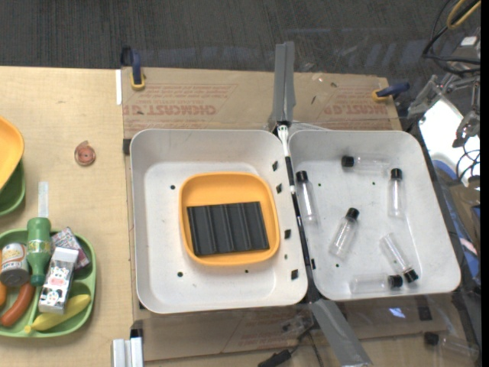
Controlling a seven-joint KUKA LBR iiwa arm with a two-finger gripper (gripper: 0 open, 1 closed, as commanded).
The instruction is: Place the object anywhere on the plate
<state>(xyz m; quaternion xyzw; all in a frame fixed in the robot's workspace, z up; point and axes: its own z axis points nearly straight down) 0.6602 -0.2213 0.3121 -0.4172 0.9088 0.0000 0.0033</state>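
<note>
— Camera view first: what sits in the left bin [149,228]?
— An orange plate [227,188], square with rounded corners, roughly in the bin's middle. A dark ribbed block [229,228] lies flat on it, towards the plate's near side, with bare orange rim on every side.
— And the right bin [428,205]?
— Six clear vials with black caps, scattered and lying down. One vial [361,161] lies crosswise near the far wall. Another [395,193] is near the right wall, cap pointing away. A third [304,199] runs along the left wall, just beside the seam between the bins. A fourth [343,234] lies tilted near the middle. The last two are in the near right corner: one slanted [397,254], one along the near wall [370,284], their caps close together.
— Is the tool spread or pressed together?
— I cannot tell; nothing here settles it.
— What carries the bins?
— A sheet of printed cardboard [199,102] on the worktop [61,105], held by a blue clamp [136,69] at its far left corner and another [391,92] at its far right.
— Anything off to the left?
— A green plate [82,306] of toy food with a green bottle [38,245] on it, the edge of a yellow bowl [8,153], and a small pink disc [85,154], well apart from the bins.
</note>
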